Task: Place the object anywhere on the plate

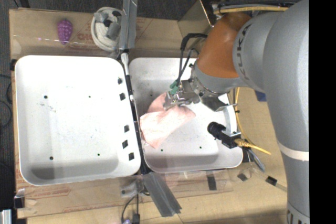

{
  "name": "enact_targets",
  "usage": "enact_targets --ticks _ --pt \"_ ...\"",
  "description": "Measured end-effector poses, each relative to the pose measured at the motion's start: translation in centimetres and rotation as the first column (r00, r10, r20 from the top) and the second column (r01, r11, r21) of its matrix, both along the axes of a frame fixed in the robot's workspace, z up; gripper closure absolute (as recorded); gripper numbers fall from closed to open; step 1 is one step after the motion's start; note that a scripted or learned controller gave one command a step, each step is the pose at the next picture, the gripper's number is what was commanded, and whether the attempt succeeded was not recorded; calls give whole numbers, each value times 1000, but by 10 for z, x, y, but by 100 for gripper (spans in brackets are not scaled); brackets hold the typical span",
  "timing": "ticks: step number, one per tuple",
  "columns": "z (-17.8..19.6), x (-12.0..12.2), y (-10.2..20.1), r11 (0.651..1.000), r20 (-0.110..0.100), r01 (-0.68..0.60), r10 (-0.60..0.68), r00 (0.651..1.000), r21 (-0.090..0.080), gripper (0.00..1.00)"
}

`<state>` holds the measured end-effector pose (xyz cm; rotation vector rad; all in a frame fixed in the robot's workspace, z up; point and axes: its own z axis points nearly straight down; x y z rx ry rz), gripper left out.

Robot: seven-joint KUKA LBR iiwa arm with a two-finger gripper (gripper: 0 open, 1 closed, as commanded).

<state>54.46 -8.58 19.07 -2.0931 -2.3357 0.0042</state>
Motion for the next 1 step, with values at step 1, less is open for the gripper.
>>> enact_targets --ticks 1 --pt "41 1 1 1000 3 -8 8 1000 -1 100"
